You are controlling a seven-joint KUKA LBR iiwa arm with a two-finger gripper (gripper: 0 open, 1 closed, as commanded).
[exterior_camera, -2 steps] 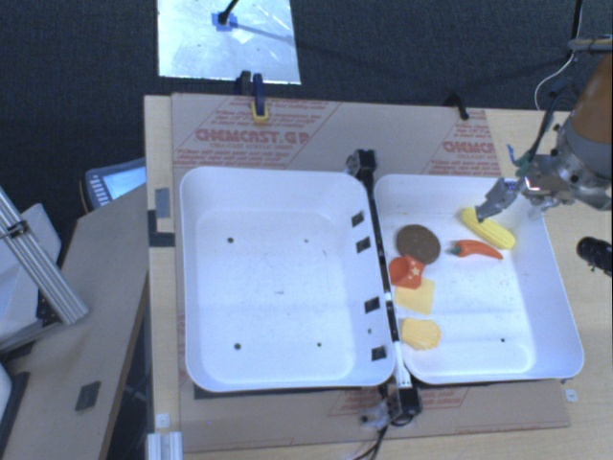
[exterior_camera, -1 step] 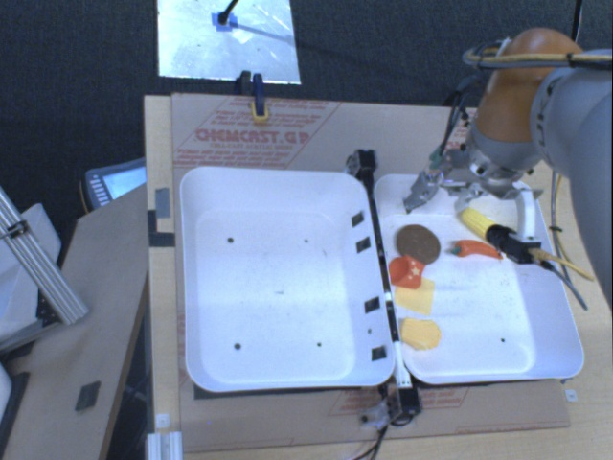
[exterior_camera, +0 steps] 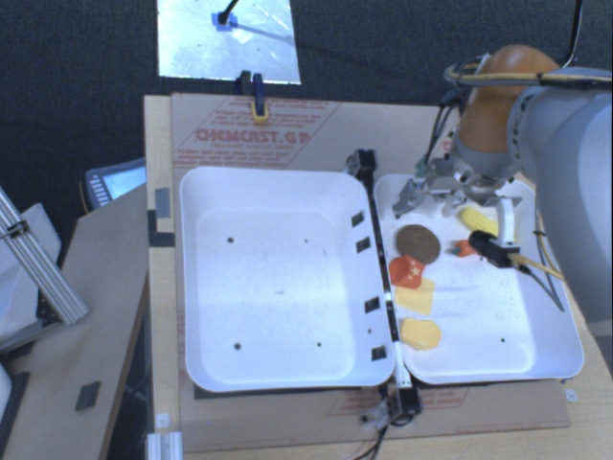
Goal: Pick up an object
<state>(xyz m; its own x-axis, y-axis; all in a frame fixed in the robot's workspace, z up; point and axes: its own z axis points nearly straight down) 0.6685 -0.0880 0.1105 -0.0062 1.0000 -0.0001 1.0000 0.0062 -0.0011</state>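
Several small objs in right bin [exterior_camera: 551, 353], clustered upper-left of its floor. Hand [exterior_camera: 428, 188] sits upper right of frame; brown disc [exterior_camera: 419, 243] just below it, nearly touching. Can't tell hand's state; nothing seen betw fingers.

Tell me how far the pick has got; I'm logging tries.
Done: the gripper is above the right bin, by the brown disc. In hand: nothing seen between its fingers. Left: grasping and lifting; the disc, red piece and yellow pieces lie in the bin.
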